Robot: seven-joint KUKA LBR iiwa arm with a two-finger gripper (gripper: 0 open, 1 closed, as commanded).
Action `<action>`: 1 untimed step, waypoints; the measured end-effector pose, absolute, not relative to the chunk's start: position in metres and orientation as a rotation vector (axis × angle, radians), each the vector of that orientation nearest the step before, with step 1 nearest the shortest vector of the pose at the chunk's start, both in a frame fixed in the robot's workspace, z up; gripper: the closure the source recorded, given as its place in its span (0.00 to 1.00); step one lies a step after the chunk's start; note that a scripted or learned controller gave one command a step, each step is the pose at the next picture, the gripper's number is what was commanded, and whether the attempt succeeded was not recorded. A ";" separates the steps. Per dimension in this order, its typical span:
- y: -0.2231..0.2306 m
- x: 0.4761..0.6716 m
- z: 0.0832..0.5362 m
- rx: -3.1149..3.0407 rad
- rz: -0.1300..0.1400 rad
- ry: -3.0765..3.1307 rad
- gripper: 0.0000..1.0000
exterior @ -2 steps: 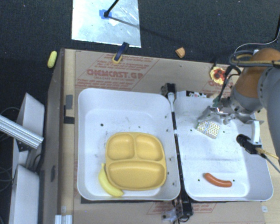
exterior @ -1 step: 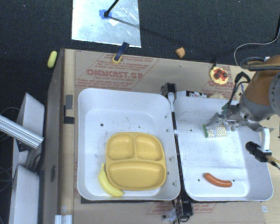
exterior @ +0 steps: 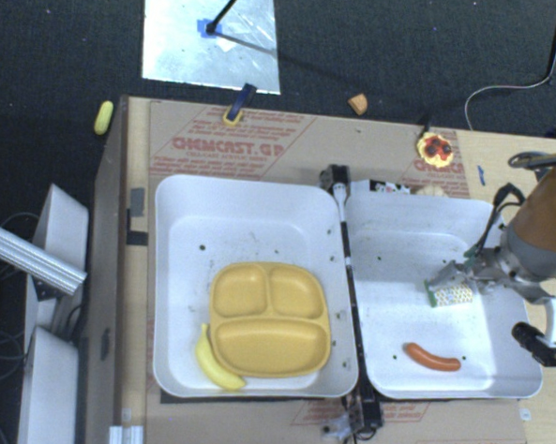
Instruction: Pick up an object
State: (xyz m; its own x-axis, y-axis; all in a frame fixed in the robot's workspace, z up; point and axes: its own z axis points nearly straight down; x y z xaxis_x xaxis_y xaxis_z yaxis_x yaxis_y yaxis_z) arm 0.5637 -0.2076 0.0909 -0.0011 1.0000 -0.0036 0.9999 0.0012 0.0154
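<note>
1. Seen from the overhead camera view, two white bins sit side by side on the bench. The left bin (exterior: 177,257) carries a yellow divided tray (exterior: 270,317) with a yellow banana (exterior: 215,365) lying against its lower left edge. The right bin (exterior: 388,270) bears an orange-red sausage (exterior: 431,358) near its front and a small green-and-white speckled block (exterior: 450,294) further back, the two apart from each other.

2. Reaching in from the right, the arm (exterior: 546,223) brings the gripper (exterior: 463,273) low over the right bin, just above or touching the speckled block.

3. Judging from this pose, the step in hand is the grasp on that block. To do it well, the gripper should settle squarely over the block, straddle it rather than nudge it aside, and lift only after a firm close. The sausage lies well clear, so it should not interfere.

4. As for the gripper itself, its metal tip blurs into the block's top edge, so I cannot tell how it stands, nor whether the block is actually caught or merely touched.
</note>
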 end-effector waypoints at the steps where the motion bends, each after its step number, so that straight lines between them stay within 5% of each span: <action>1: -0.207 0.508 0.107 2.220 0.001 2.221 0.00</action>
